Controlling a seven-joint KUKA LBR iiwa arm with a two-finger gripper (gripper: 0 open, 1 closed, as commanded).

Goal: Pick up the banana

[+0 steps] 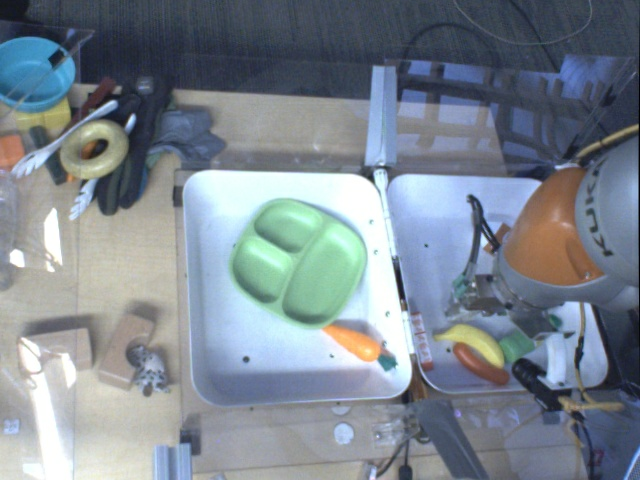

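The yellow banana [474,342] lies near the front edge of the right bin [430,218], curved, with its left tip pointing toward the bin's left wall. A red oblong item [483,366] lies against its front side, and a small green piece [517,347] sits just to its right. My gripper [478,298] hangs low over the right bin, just behind and above the banana. The arm's orange band [545,236] and grey wrist block the gripper's tip. Nothing can be seen held in it.
The left bin [200,268] holds a green divided plate [298,261] and an orange carrot [354,341] near its front right corner. On the bench at far left are a blue bowl [34,68], a yellow tape ring [94,148], utensils and wooden blocks [125,348]. Cables trail near the right bin's front right.
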